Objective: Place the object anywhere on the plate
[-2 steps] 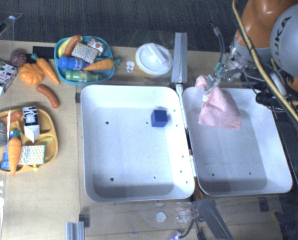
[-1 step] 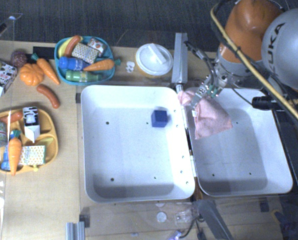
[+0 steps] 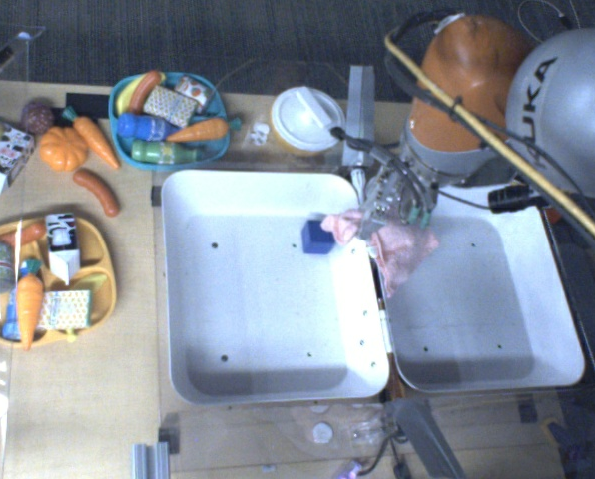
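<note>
A: Status on the arm?

B: Reaching in from the right, orange band up top. Gripper [image 3: 395, 206] down at the far end of the ridge where the two bins meet. Pink cloth [image 3: 402, 244] bunched right under it, draped over that ridge, mostly into the right bin [image 3: 497, 337], one corner poking into the left bin [image 3: 248, 347].

A: Holding the cloth?

B: Can't tell. Fingers lost against the cloth and the wrist hardware. Touching or just above, not clear.

A: Anything else in the bins?

B: Small blue block [image 3: 318, 237] in the left bin, far right part, just beside the pink corner, possibly touching.

A: Plate?

B: Round white-and-yellow plate [image 3: 306, 120] on the bench beyond the left bin, near its far right corner. Well apart from the cloth and block.

A: Rest of the bench?

B: Left side cluttered. Blue bowl [image 3: 128, 143] of toy food far left of the plate. Yellow tray [image 3: 103, 267] of toy food at the left edge. Loose small pumpkin [image 3: 62, 149], carrot [image 3: 100, 142] and sausage [image 3: 97, 191] between them.
</note>
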Robot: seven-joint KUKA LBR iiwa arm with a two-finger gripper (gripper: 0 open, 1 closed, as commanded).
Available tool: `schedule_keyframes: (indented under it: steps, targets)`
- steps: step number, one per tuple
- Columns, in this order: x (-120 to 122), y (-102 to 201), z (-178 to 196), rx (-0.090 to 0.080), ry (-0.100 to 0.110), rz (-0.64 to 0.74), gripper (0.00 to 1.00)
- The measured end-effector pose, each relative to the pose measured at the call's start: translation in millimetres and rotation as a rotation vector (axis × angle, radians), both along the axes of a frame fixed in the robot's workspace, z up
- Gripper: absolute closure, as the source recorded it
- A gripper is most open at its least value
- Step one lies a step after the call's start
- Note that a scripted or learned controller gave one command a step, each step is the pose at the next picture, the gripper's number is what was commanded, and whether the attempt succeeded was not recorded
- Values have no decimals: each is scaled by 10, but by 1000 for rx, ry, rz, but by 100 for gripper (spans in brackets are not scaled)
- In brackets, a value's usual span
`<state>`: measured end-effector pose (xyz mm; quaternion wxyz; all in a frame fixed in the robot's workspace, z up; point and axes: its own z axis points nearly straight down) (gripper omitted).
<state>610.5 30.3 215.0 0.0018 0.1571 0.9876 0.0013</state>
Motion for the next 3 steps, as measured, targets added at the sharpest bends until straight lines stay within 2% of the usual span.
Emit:
schedule_keyframes:
  steps: [1, 2, 3]
  targets:
    - [-351, 321, -54, -1, 0, 316, 100]
    - [-721, 656, 45, -1, -1, 319, 100]
    - [-719, 654, 47, -1, -2, 318, 0]
